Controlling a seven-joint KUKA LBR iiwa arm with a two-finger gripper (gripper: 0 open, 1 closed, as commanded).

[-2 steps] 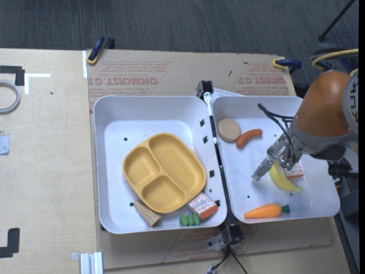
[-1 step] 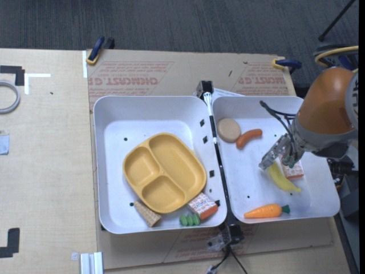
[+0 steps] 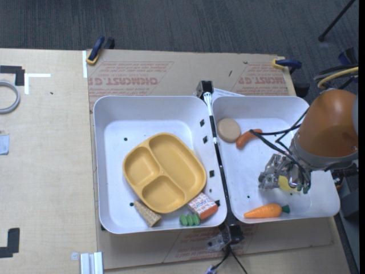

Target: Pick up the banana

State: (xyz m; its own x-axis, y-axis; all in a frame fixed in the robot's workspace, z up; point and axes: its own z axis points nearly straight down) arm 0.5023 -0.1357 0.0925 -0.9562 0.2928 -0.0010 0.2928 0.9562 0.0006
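Note:
The banana (image 3: 284,182) shows as a small yellow patch in the right bin (image 3: 251,170), near that bin's right side. Most of it is hidden under my gripper (image 3: 283,177), which sits directly on top of it, low in the bin. The grey wrist and the orange band of the arm cover the area just right of it.
An orange carrot (image 3: 264,212) lies just in front of the gripper. A small orange piece (image 3: 248,138) and a beige round (image 3: 229,129) sit at the right bin's back left. The left bin (image 3: 111,153) holds a yellow divided plate (image 3: 164,172), a cracker (image 3: 147,213), a green item (image 3: 190,219) and a red-and-white packet (image 3: 203,205).

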